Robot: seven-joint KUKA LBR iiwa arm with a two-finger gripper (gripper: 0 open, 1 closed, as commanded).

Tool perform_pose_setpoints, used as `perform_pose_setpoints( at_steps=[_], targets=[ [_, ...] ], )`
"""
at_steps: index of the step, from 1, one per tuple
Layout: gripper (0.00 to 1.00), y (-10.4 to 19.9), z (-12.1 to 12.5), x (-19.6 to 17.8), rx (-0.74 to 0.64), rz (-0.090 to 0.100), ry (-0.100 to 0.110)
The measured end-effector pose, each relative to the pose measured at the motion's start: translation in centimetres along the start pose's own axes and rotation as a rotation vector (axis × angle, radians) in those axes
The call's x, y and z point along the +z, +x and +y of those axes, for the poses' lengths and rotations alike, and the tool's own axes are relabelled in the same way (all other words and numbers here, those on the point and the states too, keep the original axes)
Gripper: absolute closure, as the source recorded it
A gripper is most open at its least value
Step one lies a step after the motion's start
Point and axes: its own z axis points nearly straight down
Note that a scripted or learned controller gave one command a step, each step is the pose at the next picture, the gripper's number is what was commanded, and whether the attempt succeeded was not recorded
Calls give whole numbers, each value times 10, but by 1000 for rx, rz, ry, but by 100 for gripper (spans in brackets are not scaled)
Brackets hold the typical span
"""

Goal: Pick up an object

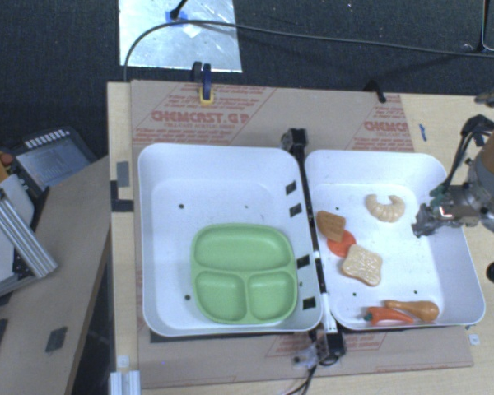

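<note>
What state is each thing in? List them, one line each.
Green tray: upright, left bin, nothing on it.
Croissant: lying loose, right bin.
Toast slice: lying flat.
Carrot: lying along the front wall.
Gripper: over right bin, holding nothing visible.

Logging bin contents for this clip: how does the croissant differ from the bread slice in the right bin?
The croissant is pale and curved like a crescent; the bread slice is flat, roughly square, with a browner crust. The croissant lies nearer the bin's far side and the hand; the bread slice lies mid-bin, touching an orange-red piece. Both rest loose in the right bin.
</note>
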Motion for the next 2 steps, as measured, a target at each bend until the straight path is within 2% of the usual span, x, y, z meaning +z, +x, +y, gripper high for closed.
perform_pose_setpoints(
  at_steps=[1, 2],
  targets=[
    [100, 47, 20, 15, -4, 3, 4],
    [100, 100, 41, 9, -6, 3, 2]
  ],
)
